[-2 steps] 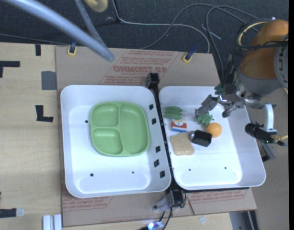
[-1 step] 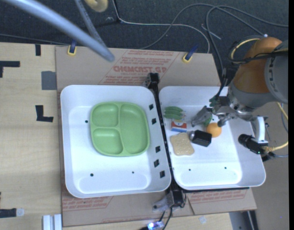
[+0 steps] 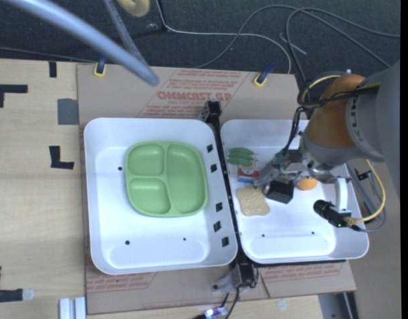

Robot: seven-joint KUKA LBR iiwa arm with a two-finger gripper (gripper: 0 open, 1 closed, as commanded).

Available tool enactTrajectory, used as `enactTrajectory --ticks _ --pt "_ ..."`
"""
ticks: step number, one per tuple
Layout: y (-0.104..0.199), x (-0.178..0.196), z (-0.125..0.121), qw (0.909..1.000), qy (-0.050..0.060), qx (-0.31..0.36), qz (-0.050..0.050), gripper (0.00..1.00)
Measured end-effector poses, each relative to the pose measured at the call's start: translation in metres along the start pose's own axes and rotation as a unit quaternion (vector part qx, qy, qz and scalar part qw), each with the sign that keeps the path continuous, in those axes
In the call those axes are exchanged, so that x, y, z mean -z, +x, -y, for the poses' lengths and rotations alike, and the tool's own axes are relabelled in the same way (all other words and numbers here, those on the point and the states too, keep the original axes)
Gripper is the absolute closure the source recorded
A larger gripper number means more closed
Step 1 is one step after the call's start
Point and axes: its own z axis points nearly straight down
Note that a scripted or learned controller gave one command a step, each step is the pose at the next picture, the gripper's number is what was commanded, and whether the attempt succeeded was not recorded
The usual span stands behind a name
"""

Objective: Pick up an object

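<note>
1. Two shallow white bins sit side by side on the worktop (image 3: 31, 178): the left bin (image 3: 104, 238) carries a green divided plate (image 3: 167, 179), and the right bin (image 3: 290, 244) carries several small objects.
2. The arm (image 3: 337, 121) reaches in from the right and is lowered over the right bin, its claw (image 3: 277, 178) low among the objects; whether the claw is apart or together cannot be told from this slanted view.
3. Progress, as judged: nothing is visibly lifted or clamped, so the pick appears not yet done. Closing on one object and raising it clear of the bin is left.
4. Candidate objects lie at the left side of the right bin: a green ridged piece (image 3: 241, 155), a small red-and-white item (image 3: 248, 175) just below it, and a flat tan piece resembling toast (image 3: 252, 202) nearer the camera.
5. A small orange object (image 3: 307, 184) lies just beside the claw, on its right.
6. The tan piece looks thin and flat against the bin floor, and it probably offers little edge to grip.
</note>
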Motion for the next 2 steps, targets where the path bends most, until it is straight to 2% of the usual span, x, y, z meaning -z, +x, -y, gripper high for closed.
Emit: enactTrajectory --ticks 1,2 --pt "0.000 0.014 -0.001 1.0000 -0.002 0.001 0.000 1.00" --pt "-0.006 0.075 -0.003 1.0000 -0.006 0.000 0.001 1.00"
